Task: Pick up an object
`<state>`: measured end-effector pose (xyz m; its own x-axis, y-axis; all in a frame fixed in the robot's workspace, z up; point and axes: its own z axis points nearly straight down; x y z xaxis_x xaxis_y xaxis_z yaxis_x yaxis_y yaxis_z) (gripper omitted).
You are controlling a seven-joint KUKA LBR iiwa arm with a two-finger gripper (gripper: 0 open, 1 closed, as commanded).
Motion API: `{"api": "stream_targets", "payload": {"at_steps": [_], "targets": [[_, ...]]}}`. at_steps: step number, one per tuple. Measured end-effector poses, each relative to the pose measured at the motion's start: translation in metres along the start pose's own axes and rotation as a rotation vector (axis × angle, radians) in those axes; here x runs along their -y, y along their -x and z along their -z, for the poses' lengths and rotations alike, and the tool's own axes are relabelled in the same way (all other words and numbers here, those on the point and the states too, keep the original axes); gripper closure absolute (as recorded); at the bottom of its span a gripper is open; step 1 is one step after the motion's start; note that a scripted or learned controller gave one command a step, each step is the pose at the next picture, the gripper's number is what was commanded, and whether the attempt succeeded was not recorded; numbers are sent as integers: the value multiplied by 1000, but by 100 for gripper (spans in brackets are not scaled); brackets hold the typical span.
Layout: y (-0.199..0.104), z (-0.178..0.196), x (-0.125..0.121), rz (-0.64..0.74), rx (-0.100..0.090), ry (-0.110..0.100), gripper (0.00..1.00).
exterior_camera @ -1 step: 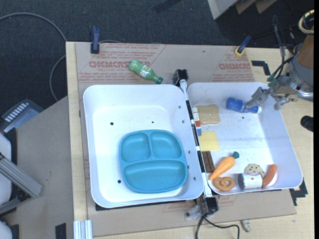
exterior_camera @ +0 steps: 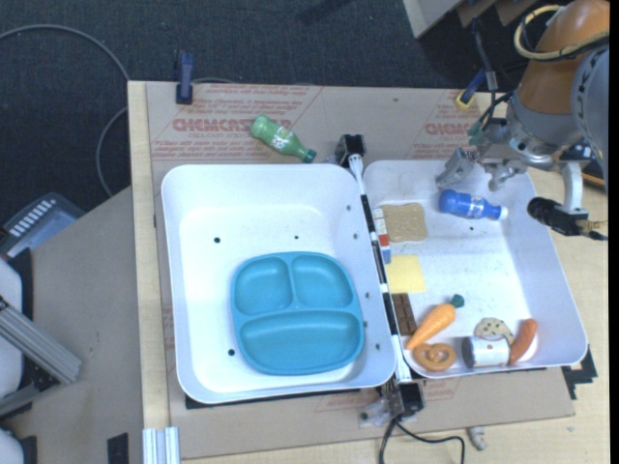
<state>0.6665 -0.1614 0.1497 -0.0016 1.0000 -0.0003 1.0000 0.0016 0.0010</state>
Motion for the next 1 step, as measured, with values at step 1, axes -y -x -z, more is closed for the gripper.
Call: {"api": "stream_targets", "payload": {"at_steps": [1], "targets": [[4,-66,0,-1,1,-1,0]]}}
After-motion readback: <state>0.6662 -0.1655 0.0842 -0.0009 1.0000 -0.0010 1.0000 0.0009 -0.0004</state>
